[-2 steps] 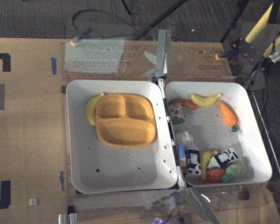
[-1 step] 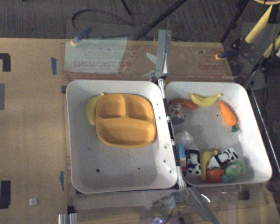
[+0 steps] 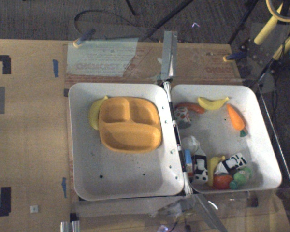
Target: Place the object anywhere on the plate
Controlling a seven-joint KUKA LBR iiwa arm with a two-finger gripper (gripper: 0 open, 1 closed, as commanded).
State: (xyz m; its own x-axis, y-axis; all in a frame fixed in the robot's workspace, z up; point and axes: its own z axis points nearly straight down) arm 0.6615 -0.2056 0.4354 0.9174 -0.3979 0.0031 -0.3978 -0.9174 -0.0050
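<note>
Nearest the camera, at the near edge of the right bin [image 3: 268, 149]: clustered a black-and-white cow figure [image 3: 200, 168], a yellow piece [image 3: 212, 167], a second black-and-white figure [image 3: 234, 162], a red-orange piece [image 3: 222, 181] and a green piece [image 3: 242, 178], all touching or just beside one another. Just beyond, against the bin's left wall: lay a small white item [image 3: 190, 142]. Farther back in the same bin: lay an orange carrot [image 3: 237, 118] near the right wall, a round patterned toy [image 3: 182, 116], a red piece [image 3: 192, 108] touching it, and a yellow banana [image 3: 212, 102] at the far wall. Could not be told which of these was the task's object.

In the left bin [image 3: 82, 168]: sat the orange three-compartment plate [image 3: 130, 124], toward the far half, with a yellow curved piece [image 3: 94, 114] tucked against its left edge. Beyond both bins, flat on the bench [image 3: 29, 129]: lay a pale printed sheet [image 3: 104, 57].
</note>
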